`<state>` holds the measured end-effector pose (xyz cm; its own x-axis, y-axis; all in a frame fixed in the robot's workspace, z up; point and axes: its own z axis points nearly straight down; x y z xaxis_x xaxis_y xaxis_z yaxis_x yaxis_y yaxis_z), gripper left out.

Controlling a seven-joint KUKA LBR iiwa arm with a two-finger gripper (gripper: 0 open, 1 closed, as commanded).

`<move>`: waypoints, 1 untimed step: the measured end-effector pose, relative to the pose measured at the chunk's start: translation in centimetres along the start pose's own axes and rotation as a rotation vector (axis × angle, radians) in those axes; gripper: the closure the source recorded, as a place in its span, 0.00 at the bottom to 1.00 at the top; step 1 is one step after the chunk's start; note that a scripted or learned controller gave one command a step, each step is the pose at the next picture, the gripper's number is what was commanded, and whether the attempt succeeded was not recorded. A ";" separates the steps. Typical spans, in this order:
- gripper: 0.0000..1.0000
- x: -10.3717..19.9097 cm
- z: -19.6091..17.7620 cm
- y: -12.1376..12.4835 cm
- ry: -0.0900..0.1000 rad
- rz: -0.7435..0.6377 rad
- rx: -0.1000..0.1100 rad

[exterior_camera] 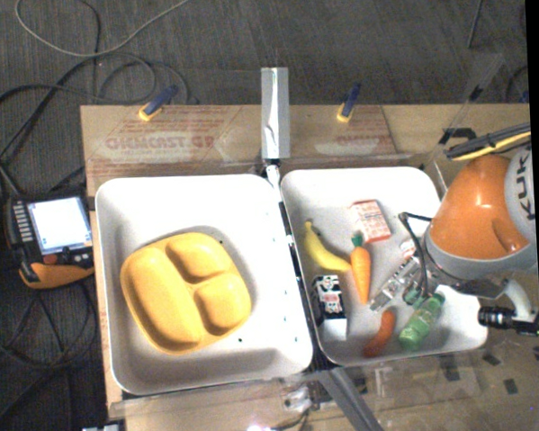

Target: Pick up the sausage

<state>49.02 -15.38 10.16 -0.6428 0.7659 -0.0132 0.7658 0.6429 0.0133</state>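
Pincer (pixel 406 282) poised just above-right of sausage (pixel 380 333), presumably lining up a grasp; its opening cannot be judged; carrot (pixel 361 270) lies above sausage.

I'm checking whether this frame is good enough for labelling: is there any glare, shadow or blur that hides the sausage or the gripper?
Camera view: even light, slightly soft focus; the sausage reads clearly against the right bin. The gripper is small and glinting, with its fingers hard to resolve. The arm shades the bin's right side, and the yellow tray casts a soft shadow.
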 end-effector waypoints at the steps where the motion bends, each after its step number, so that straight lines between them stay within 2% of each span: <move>1: 1.00 5.6 -8.2 4.3 0.015 -0.268 0.010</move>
<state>48.60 -8.35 18.35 -0.8227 0.5684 0.0000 0.5684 0.8227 0.0013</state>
